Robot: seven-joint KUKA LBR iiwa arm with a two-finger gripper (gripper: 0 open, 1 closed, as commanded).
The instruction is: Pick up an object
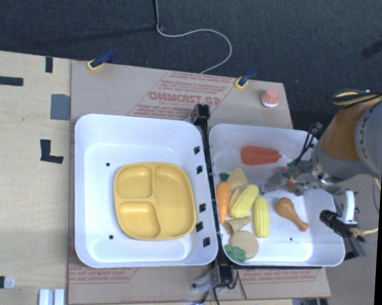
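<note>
Gripper (pixel 275 180) low inside the right bin (pixel 314 255), reaching in from the right on the grey arm (pixel 358 144) with its orange band. Fingers slightly parted, nothing visible between them; tips apparently just above the bin floor, contact not clear.

Nearest to the gripper, just left and below: 2 yellow corn cobs, 1 (pixel 244 200) tilted and pale yellow-green with rows of kernels, the other (pixel 261 216) brighter yellow and standing nearly straight down the view. Just right and below the gripper: a tan-orange chicken drumstick (pixel 291 212), thick end toward the gripper, thin bone end pointing away. Above and slightly left: a red-orange sausage-shaped piece (pixel 261 155), lying across the bin, apart from the fingers. Further left, past the corn: an orange carrot (pixel 222 200) with a green top, against the bin's left wall, and a pale yellow wedge (pixel 237 178) above it. Below the corn: a round beige piece (pixel 244 243) and a small green piece (pixel 235 253).

Far left of the gripper, in the left bin (pixel 88 174): a yellow divided plate (pixel 155 200) with 3 compartments.
</note>
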